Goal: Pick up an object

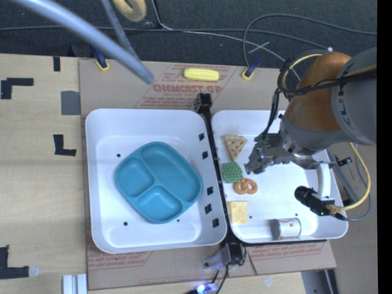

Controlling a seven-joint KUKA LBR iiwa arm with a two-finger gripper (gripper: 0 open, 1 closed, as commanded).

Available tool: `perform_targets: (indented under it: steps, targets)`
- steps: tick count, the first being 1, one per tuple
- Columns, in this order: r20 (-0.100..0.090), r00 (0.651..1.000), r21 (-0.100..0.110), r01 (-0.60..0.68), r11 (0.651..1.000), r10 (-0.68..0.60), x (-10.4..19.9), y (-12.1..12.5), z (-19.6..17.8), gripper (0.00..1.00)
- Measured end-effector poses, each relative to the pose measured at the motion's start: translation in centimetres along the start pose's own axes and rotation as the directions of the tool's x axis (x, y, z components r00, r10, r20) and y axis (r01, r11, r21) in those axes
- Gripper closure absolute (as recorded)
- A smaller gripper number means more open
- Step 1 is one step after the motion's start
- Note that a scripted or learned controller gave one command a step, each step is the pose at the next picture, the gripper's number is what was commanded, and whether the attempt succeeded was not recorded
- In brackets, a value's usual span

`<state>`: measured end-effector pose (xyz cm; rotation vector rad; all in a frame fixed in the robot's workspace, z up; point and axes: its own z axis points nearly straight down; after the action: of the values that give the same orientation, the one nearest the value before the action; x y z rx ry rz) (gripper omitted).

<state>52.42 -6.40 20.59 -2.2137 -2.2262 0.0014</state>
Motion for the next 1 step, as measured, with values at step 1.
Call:
perform_targets:
  steps: [1]
  targets:
    - [-0.001,1.000,0.000,0.001,1.000,-0.001,4.75,1.59,0.73,1.00]
